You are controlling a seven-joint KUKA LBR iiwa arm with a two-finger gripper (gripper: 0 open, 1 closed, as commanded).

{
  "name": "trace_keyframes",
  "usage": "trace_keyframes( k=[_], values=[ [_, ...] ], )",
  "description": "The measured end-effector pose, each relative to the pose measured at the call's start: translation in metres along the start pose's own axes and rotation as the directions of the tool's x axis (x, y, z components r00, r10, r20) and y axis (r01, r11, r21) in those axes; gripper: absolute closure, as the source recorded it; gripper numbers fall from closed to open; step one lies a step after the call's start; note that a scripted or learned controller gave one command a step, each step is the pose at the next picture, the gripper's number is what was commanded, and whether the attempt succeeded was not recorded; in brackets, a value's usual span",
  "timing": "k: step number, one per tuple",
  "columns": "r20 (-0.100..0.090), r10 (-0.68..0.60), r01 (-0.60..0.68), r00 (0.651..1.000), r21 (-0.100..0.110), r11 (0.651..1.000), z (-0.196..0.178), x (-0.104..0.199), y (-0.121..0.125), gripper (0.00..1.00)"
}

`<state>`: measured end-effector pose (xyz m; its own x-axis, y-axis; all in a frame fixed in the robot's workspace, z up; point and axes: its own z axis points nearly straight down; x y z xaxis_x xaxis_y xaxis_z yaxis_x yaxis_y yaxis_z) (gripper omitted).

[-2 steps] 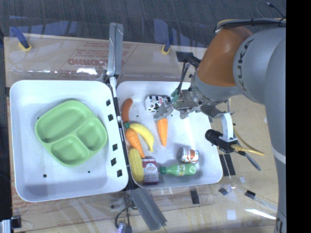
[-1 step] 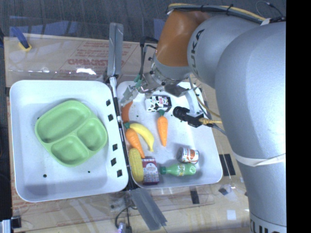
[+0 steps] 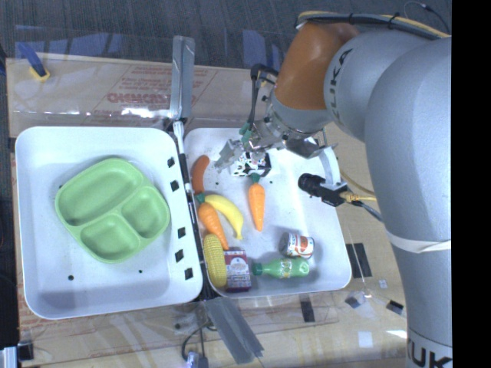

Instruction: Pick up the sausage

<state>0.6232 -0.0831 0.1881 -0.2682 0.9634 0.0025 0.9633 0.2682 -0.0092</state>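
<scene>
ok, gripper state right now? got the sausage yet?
Gripper: cannot be told whether open or closed; it sits above the right bin's upper part. Sausage lies by the bin's left wall, not held.

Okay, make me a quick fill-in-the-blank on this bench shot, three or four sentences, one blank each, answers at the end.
1. The green divided plate lies in the ____ bin.
2. The sausage lies against the right bin's ____ wall, above the banana.
3. The tool hangs over the ____ bin, near that bin's far end.
4. The green bottle lies on its side just below the ____.

Missing words: left; left; right; can
</scene>
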Motion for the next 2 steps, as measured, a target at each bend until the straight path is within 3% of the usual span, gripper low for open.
trace_keyframes(
  k=[1,2],
  values=[
    [0.012,-0.143,0.144,0.99,-0.023,0.989,0.075,-0.021,0.012,0.0],
    [0.021,-0.214,0.215,0.977,-0.025,0.976,0.082,-0.029,0.035,0.0]
  ],
)
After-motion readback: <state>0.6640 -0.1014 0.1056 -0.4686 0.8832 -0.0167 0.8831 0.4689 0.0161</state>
